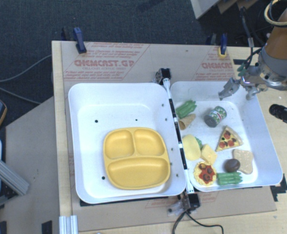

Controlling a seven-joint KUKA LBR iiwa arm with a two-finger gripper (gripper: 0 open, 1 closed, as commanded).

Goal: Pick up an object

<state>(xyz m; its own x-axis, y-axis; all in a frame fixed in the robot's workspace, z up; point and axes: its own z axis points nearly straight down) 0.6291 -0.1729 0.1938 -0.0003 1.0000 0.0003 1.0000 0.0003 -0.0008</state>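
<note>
The right bin (266, 139) holds toy food. There is a green can (215, 116) lying on its side, a pizza slice (228, 139), green beans (185, 107), a small cone (185, 122), a yellow fruit (191, 147), a cheese wedge (209, 154), a round mini pizza (204, 173), a pea pod (229, 179) and a biscuit (244, 160) with a brown piece (232, 165) on it. My gripper (237, 93) hangs over the bin's far right corner, above and to the right of the can. It is open, with nothing between its fingers.
A yellow divided plate (136, 157) lies in the left bin (85, 106). A black divider (172, 116) runs between the bins. Blue clamps (78, 39) hold the bench's far edge. The arm's orange band (282, 43) stands at the right.
</note>
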